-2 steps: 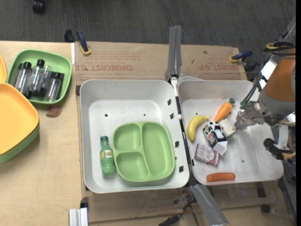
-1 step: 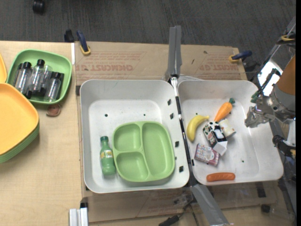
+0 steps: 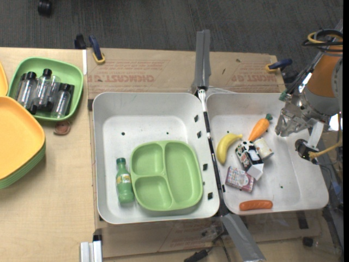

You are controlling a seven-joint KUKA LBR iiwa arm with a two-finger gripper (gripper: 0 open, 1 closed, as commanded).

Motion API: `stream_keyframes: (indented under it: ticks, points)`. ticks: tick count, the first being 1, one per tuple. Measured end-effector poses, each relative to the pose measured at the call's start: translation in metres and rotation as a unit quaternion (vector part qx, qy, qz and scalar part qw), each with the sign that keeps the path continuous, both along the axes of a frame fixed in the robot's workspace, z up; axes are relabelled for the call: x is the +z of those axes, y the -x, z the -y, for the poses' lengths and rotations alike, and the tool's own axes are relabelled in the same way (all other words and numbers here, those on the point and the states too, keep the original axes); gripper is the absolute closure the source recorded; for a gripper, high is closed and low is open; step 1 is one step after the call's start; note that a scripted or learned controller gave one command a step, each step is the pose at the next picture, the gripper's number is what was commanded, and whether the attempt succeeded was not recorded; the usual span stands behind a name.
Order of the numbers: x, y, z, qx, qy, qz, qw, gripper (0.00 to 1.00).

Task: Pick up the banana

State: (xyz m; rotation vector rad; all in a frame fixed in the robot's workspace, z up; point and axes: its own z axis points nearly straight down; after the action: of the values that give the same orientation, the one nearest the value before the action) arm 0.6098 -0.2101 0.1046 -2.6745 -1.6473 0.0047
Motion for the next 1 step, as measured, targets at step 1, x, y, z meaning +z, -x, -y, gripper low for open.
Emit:
stream_keyframes:
  ticks: [1]
  points:
    - [-0.0128,0.0586,-0.0060,-0.095,-0.0004,-0.001,0.9955,1.00]
